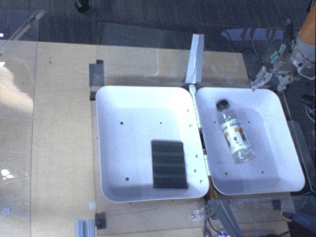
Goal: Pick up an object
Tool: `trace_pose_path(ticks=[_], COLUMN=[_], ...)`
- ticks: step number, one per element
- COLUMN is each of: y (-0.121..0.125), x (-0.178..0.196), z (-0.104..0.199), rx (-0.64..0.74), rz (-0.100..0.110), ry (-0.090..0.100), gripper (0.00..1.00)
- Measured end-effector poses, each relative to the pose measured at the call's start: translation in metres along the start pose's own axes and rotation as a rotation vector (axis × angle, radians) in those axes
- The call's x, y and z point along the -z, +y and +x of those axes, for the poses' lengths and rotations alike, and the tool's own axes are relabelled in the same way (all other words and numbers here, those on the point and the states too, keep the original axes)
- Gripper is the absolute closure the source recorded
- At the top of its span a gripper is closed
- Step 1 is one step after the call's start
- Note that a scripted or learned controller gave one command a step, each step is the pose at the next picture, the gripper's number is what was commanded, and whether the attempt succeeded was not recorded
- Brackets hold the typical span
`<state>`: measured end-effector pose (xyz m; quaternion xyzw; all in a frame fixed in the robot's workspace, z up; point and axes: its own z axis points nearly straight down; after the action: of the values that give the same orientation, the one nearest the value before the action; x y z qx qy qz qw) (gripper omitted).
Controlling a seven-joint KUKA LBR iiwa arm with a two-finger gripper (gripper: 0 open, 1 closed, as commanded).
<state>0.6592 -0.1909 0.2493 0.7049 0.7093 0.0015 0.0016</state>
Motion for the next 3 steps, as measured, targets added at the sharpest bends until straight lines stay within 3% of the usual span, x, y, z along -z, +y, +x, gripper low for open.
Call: trace_pose_path(ticks=[1,2,3], y=[0.011,-0.004,-0.004], x=[-0.020,-0.108,-0.162], z=[0.010,0.036,0.059], rx=[0.237,0.407,0.520], rz=[-0.002,-0.006,-0.004], ry=[-0.001,-0.002,-0.001], gripper=[0.00,0.00,0.00])
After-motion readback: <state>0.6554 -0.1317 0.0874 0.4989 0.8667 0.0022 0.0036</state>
